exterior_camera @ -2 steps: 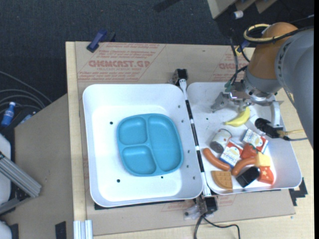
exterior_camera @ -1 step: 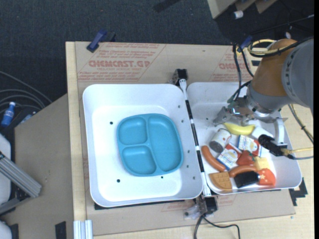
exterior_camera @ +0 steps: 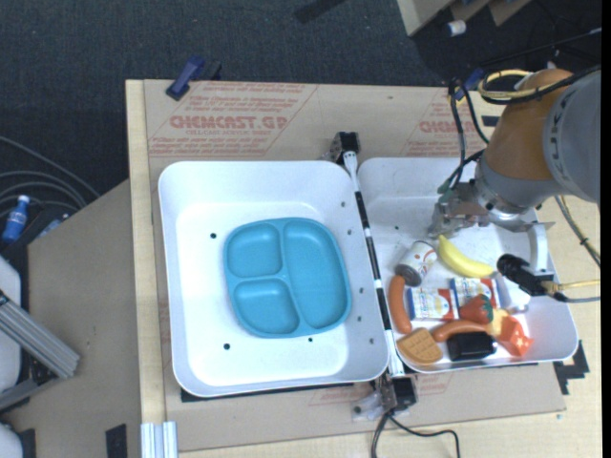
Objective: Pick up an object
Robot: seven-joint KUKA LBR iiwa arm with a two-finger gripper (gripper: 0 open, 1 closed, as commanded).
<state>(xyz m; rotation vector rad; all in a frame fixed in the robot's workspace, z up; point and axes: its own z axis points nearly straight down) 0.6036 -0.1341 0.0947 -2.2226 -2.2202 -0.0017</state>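
Observation:
The right white bin (exterior_camera: 410, 184) holds a heap of toy food at its near end. A yellow banana (exterior_camera: 466, 260) lies beside a small white can (exterior_camera: 417, 258). Below them are an orange sausage (exterior_camera: 398, 303), a printed white packet (exterior_camera: 441, 303), a round tan biscuit (exterior_camera: 421, 348), a black block (exterior_camera: 471, 345) and a red-orange pepper (exterior_camera: 512, 332). My gripper (exterior_camera: 445, 219) hangs low over the bin's middle, just above and behind the banana and the can. Nothing shows between its tips.
The left white bin (exterior_camera: 191, 208) holds a blue divided plate (exterior_camera: 285, 276). A black hinge strip (exterior_camera: 365, 227) runs between the two bins. The grey arm with its orange band (exterior_camera: 520, 136) comes in over the right bin's far right corner.

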